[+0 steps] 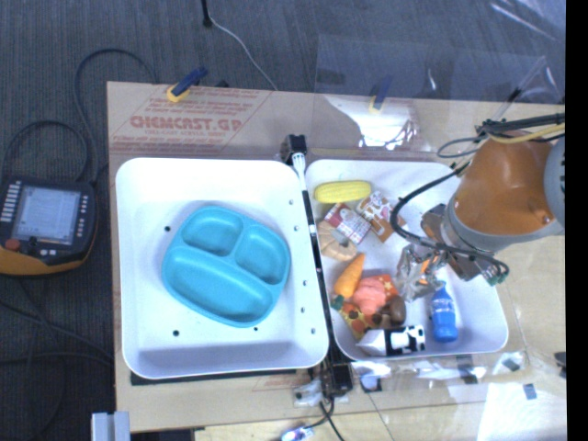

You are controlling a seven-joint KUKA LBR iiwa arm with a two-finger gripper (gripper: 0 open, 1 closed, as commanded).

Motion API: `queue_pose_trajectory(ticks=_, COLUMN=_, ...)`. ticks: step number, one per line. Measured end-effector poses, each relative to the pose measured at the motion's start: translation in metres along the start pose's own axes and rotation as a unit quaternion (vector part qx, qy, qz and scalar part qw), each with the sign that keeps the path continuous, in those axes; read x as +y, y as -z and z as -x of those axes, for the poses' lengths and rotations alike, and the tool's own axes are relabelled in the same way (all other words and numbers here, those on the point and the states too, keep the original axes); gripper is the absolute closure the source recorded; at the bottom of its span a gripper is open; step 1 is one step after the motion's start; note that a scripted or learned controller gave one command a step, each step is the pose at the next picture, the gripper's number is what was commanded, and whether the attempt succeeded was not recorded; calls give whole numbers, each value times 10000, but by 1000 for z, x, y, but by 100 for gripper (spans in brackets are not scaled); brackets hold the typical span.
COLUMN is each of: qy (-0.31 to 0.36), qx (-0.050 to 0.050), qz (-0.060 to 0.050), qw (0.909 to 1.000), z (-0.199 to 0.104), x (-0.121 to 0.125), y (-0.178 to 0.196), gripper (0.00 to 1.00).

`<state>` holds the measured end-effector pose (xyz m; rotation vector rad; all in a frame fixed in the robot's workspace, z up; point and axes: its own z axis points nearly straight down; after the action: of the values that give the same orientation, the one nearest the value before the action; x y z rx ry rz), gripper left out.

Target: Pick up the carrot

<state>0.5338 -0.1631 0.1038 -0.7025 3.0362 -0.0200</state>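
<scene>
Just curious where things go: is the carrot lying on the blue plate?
No, the carrot lies in the right bin among other toys, not on the blue plate.

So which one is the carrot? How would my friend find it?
Look in the right white bin, along its left wall. The carrot lies just below the snack packets and touches the pink toy. It's the only plain orange pointed cone there.

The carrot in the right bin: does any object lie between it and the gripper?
Yes. The carrot lies at the bin's left side, and the gripper hangs to its right. A pink toy sits between them, against the carrot's lower right. The carrot's upper end is uncovered.
</scene>
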Motion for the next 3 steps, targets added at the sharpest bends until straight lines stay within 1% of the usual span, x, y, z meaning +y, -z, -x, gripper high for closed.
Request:
queue_pose_trajectory(ticks=1, qy=-923, qx=76, qz=67, qw=9957, z=46, x=57, y=42, gripper=100)
queue_pose_trajectory(ticks=2, qy=268, qx=94, qz=84, qw=9996, z=-18, x=0, y=-7, gripper=100)
queue_pose_trajectory(ticks=3, qy=-228, qx=59, qz=15, qw=9997, z=24, x=34, y=-10, gripper=100)
